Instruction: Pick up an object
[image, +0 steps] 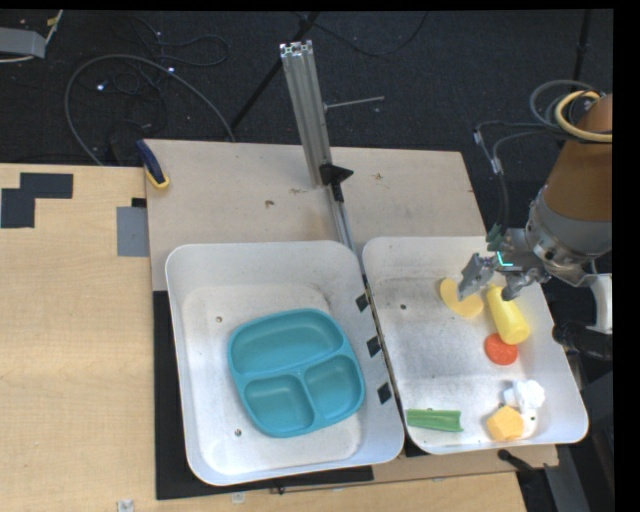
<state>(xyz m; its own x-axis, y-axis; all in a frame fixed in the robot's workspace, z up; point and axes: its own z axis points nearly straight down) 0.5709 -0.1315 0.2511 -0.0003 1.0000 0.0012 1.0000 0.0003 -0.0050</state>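
Dark floor strewn with cables frames a pale worktop (70, 330), and on it sit two shallow white bins side by side. Over in the left bin (200, 290) lies a big teal divided tray (295, 372), well away from the action. All the play is in the right bin (420, 330), where the grey arm (580, 200) comes in from the right with its tool (490, 278) low over the far end. Its fingers look spread a little, with nothing gripped between them. Just beneath and slightly nearer the camera lies a yellow cylinder (509, 315), long axis running away from the tool toward the near-right; a pale yellow piece (460, 298) sits just left of it. Further down come an orange ball (501, 349), a green strip (434, 420), then an orange-and-white cluster (515, 410). I'd call that cylinder the closest candidate, needing only a short drop.
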